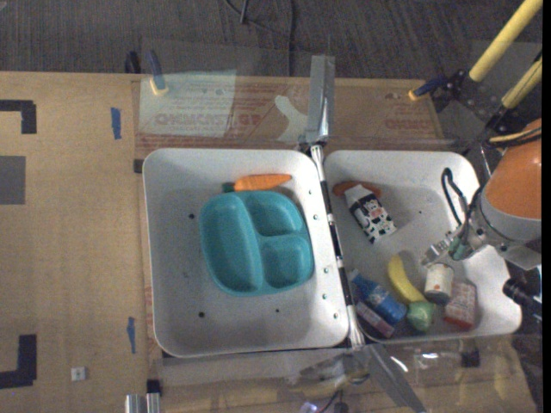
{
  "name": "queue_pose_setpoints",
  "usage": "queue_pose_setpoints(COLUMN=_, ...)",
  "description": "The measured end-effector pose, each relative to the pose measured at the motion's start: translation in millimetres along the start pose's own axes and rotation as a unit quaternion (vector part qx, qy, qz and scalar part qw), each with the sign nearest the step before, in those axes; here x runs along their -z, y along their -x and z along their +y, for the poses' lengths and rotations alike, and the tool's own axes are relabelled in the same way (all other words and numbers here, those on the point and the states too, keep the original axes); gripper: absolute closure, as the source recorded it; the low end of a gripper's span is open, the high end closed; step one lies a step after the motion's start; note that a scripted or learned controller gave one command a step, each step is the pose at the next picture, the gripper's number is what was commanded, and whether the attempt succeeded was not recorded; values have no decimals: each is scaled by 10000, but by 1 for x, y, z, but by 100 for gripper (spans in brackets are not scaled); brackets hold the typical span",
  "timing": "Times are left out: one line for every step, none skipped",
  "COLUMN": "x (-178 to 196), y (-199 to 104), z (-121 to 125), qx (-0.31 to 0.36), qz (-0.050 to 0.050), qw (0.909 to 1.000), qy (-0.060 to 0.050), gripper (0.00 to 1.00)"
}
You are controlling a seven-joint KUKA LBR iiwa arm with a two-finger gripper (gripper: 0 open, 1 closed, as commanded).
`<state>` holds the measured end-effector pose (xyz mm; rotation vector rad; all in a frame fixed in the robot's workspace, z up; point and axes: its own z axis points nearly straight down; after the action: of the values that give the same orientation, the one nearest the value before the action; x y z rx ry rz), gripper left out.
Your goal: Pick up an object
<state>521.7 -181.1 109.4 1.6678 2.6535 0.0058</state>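
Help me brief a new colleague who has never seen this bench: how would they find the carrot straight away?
Start at the left white bin, the one holding a teal divided tray. Look just beyond the tray's far edge, toward the bin's back wall: the carrot lies there on its side. It is the one orange, tapered thing in that bin; the other small items sit in the right bin.

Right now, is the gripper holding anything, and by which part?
Cannot be told. The gripper hangs over the right bin, just above a small white cup beside the banana, but nothing shows between its fingertips.
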Motion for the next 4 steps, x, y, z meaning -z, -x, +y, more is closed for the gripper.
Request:
queue_pose_setpoints(x=-5, y=46, z=51, qx=-220, qz=4, qw=9998, qy=-19, gripper=100)
queue_pose_setpoints(x=111, y=31, z=135, qx=-758, qz=-5, qw=9971, qy=-9, gripper=100)
queue_pose_setpoints(x=109, y=30, z=135, qx=-755, qz=5, qw=9971, qy=-23, gripper=0)
queue_pose_setpoints(x=2, y=7, z=93, qx=-842, qz=-30, qw=9964, qy=89, gripper=0)
